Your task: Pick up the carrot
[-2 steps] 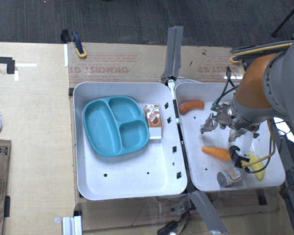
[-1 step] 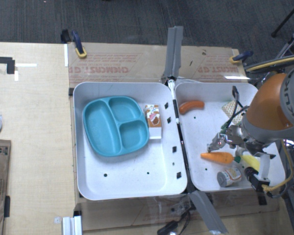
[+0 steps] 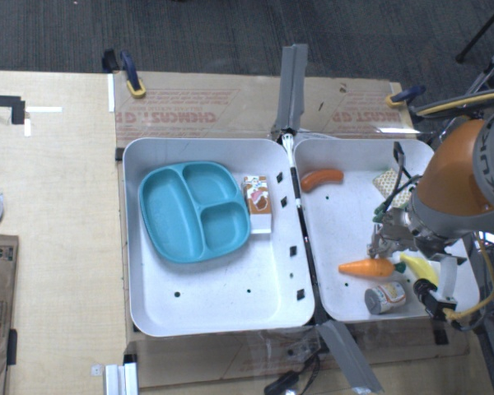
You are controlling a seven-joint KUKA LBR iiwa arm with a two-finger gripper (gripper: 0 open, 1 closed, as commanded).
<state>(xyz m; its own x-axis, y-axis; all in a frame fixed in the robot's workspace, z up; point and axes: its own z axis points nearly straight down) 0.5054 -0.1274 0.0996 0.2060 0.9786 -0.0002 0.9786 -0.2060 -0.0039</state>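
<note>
At the right side of the frame, over the right bin [image 3: 346, 307], the tool [image 3: 385, 243] hangs from the grey arm with its orange band [image 3: 454, 169], its tip just above the thick end of the carrot [image 3: 366, 267]. Whether the tool is clenched or released cannot be told from this slanted view, and the carrot cannot be made out between any part of it. The carrot lies flat on the bin floor in the lower middle of the right bin, its thin end pointing toward the left of the frame. Just below it sits a small can [image 3: 385, 298] on its side, and just to its right lies a yellow item [image 3: 417, 267], partly hidden by the arm. Near the upper edge of the same bin lies a sausage [image 3: 322, 178]. Across the divider, the left bin [image 3: 206, 311] holds a blue divided plate [image 3: 195, 211] in its upper half, with a small printed box [image 3: 258, 196] touching the plate's right side. Both bins rest on the table [image 3: 49, 220].
</note>
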